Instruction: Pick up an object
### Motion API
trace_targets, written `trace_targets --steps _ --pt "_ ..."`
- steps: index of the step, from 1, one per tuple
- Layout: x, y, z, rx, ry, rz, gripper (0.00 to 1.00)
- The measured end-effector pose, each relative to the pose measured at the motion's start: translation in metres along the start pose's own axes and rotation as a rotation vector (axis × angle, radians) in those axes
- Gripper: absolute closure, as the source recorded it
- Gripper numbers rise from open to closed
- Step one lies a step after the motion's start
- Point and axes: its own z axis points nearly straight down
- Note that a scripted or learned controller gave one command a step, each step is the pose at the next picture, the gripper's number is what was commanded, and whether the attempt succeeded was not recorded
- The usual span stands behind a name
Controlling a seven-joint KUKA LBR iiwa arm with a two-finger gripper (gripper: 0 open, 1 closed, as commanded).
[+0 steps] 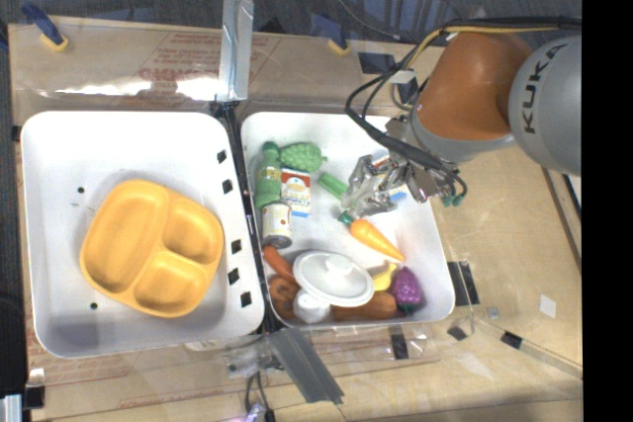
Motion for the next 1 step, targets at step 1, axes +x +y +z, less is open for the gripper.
trace_targets --steps 1 --pt "0.0005 0.0001 0.0009 -0.001 0.002 0.0 0.0"
